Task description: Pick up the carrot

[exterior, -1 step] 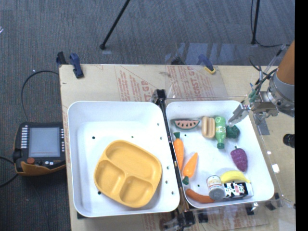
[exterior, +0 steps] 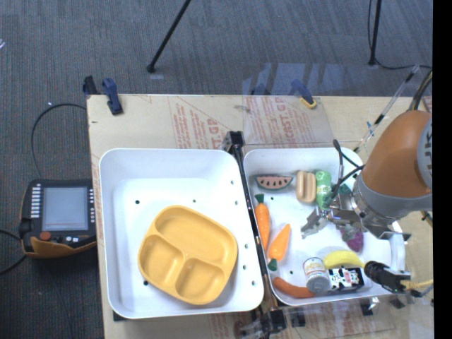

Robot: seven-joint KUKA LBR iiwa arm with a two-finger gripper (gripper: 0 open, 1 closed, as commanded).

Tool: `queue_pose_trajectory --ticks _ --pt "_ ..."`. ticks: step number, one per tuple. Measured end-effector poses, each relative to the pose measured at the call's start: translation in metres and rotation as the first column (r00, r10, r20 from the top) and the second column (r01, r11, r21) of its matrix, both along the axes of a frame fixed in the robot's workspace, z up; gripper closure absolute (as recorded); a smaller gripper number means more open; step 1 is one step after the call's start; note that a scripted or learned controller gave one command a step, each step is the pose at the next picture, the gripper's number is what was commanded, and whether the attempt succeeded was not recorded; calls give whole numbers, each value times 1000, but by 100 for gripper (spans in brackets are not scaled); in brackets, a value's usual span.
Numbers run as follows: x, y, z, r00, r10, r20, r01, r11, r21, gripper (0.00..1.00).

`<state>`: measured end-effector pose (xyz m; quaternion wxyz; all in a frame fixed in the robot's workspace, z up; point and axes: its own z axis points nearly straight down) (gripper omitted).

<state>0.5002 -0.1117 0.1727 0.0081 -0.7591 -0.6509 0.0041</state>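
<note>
The right bin (exterior: 282,162) serves as the landmark here. Two carrots lie on its floor toward its left side: a long carrot (exterior: 262,221) runs just inside the bin's left wall, leafy end pointing to the far side, and a shorter carrot (exterior: 280,241) lies tilted just beside it, toward the bin's middle, its green top near the front. They look close together, though whether they touch cannot be told.

The end effector (exterior: 316,222) hovers over the middle of the right bin, to the right of the shorter carrot and apart from it. Whether it is released or clenched cannot be told from this slanted view; nothing is seen in its grasp. The grey arm with its orange band (exterior: 399,154) rises over the bin's right wall.

Along the bin's far wall sit a watermelon slice (exterior: 274,182), a hot dog bun (exterior: 306,186) and a green item (exterior: 323,184). Near the bin's front wall lie a sausage (exterior: 292,287), a small can (exterior: 316,273), a banana (exterior: 342,259) and a black-and-white carton (exterior: 345,278). A purple item (exterior: 354,241) is partly hidden under the arm.

To the left of the right bin, touching it along the shared edge, sits the left bin (exterior: 120,182), which carries a yellow divided plate (exterior: 187,253). Both bins rest on the bench (exterior: 169,122). Farther left, off the bench on the floor, lies a teach pendant (exterior: 61,214).
</note>
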Motion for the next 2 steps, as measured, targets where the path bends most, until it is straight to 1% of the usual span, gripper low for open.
queue_pose_trajectory --ticks 1,2 --pt "15 28 -85 986 -169 2 169 986 -4 0" --pt "16 27 -76 984 -177 0 177 984 0 100"
